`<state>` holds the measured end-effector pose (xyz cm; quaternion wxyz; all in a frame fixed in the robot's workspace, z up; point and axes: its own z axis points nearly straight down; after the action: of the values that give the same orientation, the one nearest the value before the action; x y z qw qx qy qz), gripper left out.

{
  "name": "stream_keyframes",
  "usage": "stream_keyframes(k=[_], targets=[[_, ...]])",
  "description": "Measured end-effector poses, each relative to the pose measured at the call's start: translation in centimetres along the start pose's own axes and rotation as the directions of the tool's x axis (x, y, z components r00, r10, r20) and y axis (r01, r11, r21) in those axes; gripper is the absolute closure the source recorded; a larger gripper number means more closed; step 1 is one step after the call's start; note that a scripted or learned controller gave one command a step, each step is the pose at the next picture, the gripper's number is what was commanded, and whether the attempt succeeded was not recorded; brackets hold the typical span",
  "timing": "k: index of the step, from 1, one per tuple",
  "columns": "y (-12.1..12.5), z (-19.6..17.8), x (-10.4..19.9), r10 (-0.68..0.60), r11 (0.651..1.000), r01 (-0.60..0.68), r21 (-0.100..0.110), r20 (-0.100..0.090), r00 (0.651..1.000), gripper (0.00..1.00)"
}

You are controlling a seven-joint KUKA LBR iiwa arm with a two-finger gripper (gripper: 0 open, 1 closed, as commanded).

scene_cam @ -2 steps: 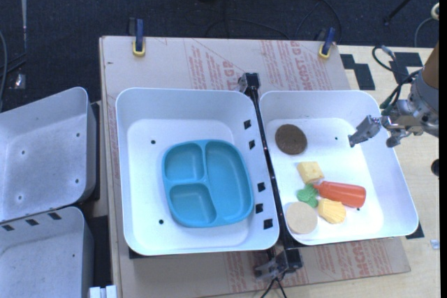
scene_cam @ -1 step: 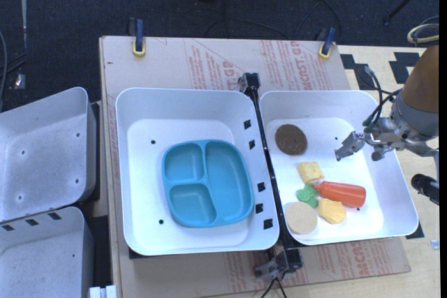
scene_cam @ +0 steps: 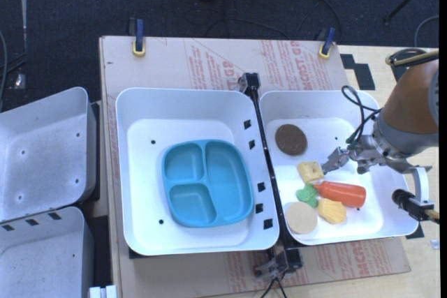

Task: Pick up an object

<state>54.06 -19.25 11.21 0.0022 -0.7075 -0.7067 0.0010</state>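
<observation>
The right bin (scene_cam: 318, 112) holds several toy foods: a brown round patty (scene_cam: 290, 139), a yellow cheese cube (scene_cam: 309, 172), a green piece (scene_cam: 306, 195), an orange-red carrot (scene_cam: 341, 192), a yellow-orange piece (scene_cam: 332, 211) and a beige disc (scene_cam: 302, 218). My gripper (scene_cam: 338, 159) reaches in from the right and hangs low over the bin, just right of the cheese cube and above the carrot. Its dark fingers point left toward the cube. Nothing shows between them.
The left bin (scene_cam: 140, 115) carries a blue three-compartment tray (scene_cam: 207, 182). A black divider (scene_cam: 260, 150) runs between the bins. The arm's orange band (scene_cam: 413, 98) and cables sit over the right bin's far right side. White panels lie left of the bench.
</observation>
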Motion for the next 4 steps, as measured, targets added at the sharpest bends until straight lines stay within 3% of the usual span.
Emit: stream_keyframes(k=[1,2,4], targets=[[0.1,2.0,0.0,0.001,1.0,-0.001,-0.006,0.003,1.0,0.0],[0.1,0.9,0.0,0.0,1.0,0.0,-0.008,0.004,1.0,1.0],[0.6,-10.8,0.1,-0.004,1.0,0.004,-0.01,0.004,1.0,1.0]])
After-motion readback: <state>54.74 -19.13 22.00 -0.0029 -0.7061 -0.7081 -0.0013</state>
